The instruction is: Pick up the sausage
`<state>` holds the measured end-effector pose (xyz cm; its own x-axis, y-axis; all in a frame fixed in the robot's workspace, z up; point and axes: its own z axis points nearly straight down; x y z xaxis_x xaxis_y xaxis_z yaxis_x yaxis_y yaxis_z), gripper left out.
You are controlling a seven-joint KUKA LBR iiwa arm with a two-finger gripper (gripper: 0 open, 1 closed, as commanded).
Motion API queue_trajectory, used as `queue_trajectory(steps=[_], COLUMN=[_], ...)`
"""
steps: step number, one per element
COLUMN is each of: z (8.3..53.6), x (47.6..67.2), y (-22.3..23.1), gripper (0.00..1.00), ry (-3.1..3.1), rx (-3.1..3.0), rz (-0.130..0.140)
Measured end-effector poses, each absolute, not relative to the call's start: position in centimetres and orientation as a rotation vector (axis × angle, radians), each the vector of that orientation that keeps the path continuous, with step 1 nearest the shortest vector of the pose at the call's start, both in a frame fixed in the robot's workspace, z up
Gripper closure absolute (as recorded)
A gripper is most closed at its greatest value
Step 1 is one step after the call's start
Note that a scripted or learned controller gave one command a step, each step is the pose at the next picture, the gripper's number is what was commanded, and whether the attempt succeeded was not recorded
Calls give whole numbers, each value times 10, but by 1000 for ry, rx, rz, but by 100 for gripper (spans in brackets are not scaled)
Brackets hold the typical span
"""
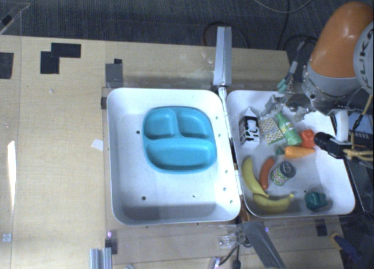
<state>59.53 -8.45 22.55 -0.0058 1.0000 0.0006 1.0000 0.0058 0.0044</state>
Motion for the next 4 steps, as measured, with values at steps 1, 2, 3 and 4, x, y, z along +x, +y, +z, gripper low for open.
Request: queue_trajectory(steps=[1, 2, 3, 4], z=[226, 97, 181, 102], x=[595, 554, 639, 598], y=[-85, -87, -116, -114], gripper=[0, 0, 0, 0], ry=[2226, 2097, 2513, 2322], rx=[2213, 2334, 1872, 2108], rz=[6, 8, 8, 8])
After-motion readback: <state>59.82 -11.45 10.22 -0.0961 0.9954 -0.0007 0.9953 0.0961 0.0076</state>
